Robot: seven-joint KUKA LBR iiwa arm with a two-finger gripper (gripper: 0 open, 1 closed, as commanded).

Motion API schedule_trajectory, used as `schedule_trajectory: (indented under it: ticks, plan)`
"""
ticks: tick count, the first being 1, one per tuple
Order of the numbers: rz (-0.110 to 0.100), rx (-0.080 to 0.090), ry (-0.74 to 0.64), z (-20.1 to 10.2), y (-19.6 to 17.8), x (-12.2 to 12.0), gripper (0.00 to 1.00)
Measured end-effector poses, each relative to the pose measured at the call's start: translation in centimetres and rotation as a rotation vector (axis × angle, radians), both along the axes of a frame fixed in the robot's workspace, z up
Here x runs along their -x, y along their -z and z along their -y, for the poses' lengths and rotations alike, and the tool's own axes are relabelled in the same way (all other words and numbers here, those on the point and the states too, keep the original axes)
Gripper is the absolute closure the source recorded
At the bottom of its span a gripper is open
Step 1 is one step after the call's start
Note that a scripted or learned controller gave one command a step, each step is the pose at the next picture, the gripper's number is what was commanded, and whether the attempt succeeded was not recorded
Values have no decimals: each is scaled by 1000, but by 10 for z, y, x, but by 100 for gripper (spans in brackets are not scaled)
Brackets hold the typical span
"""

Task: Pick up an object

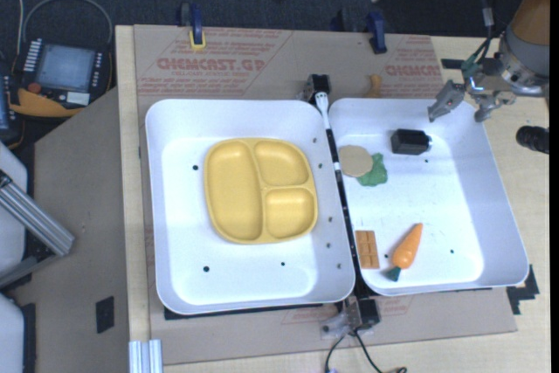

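Observation:
My gripper (460, 107) hangs over the far right corner of the right bin (489, 188), its two fingers spread open with nothing between them. A small black block (410, 141) lies in the bin just down and left of the fingers. Further left, a tan round disc (353, 160) touches a green lumpy piece (376, 171). An orange toy carrot (407, 246) lies near the bin's front edge. Beside the carrot, a brown wafer (368, 249) rests against the left wall.
The left bin (175, 214) holds a yellow divided plate (260, 188) at its middle. Blue clamps (195, 24) pin the cardboard sheet at the bench's back edge. A pendant with a screen (61, 70) sits off the bench at far left.

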State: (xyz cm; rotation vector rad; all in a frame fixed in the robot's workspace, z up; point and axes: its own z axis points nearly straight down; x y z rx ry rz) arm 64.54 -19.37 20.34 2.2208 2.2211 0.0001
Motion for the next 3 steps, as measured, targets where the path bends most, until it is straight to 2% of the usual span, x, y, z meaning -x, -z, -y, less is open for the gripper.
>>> schedule_trajectory:
  ticks: [1, 2, 3]
  plan:
    - [-6, -2, 0, 3, 63, 2, 0]
    - [6, -6, -1, 1, 107, -2, 0]
    - [21, 2, -3, 2, 91, -5, 100]
